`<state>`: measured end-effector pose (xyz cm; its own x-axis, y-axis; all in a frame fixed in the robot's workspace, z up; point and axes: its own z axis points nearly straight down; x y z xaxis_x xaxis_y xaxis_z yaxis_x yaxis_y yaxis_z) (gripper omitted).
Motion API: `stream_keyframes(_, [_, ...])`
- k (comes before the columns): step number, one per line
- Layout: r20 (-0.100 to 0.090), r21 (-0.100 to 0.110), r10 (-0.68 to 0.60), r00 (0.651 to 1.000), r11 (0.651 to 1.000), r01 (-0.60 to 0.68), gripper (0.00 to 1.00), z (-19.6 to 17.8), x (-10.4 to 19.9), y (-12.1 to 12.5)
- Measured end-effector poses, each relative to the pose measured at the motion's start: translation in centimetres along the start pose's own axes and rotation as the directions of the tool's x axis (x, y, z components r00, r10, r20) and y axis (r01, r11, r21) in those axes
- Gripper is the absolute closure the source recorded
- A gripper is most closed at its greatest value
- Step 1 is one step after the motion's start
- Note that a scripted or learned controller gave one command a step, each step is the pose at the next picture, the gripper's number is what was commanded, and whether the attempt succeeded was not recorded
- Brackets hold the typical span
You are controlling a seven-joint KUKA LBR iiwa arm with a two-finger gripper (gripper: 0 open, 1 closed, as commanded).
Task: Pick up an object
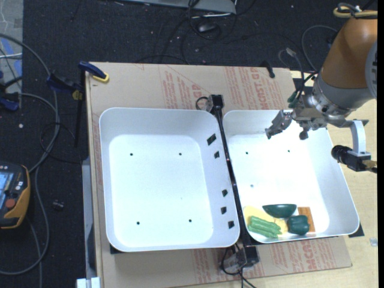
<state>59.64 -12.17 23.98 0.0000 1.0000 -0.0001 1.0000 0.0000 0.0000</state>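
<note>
My gripper hangs over the back part of the right bin, high above its floor. Its two dark fingers stand apart and nothing is between them, so it is open. The objects lie together at the bin's front edge, well away from the gripper: a dark green bowl-shaped piece, a light green ridged piece, a teal-green lump, a yellow flat piece and a small orange block.
The left bin sits beside the right one, with a black divider strip between them. Both rest on a cardboard sheet. The arm's orange band is at the upper right. Cables lie on the dark floor around.
</note>
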Motion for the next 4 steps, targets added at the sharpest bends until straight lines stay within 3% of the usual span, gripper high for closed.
stream_keyframes(1, [-0.001,0.009,0.000,1.000,1.000,0.000,0.00,15.7,1.0,-4.0])
stream_keyframes(2, [0.000,-0.001,-0.044,0.999,0.999,0.044,0.00,15.1,-0.8,-1.6])
stream_keyframes(3, [0.001,0.000,0.003,1.000,1.000,-0.003,0.00,15.1,-3.1,-9.5])
stream_keyframes(4, [-0.001,-0.003,-0.005,1.000,1.000,0.005,0.00,10.3,3.0,-9.9])
